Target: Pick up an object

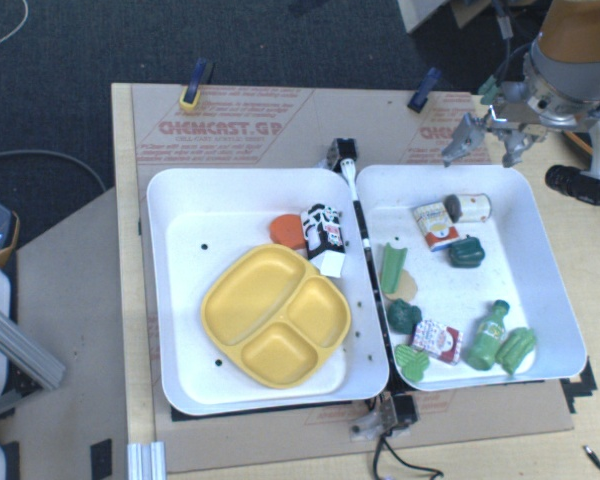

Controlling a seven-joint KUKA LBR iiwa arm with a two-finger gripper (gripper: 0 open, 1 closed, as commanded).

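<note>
Reaches in from the upper right of the frame, orange band (577,23) above a grey wrist (565,78). Gripper (490,146) hangs below it, fingers spread apart, nothing between them.

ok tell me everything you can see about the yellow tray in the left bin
The yellow tray looks like moulded plastic, with rounded corners and three compartments: one large on its left and two smaller. It lies flat, right side up and turned at an angle, in the lower middle of the left bin. Its compartments hold nothing. A small white item lies at its upper right edge.
</note>
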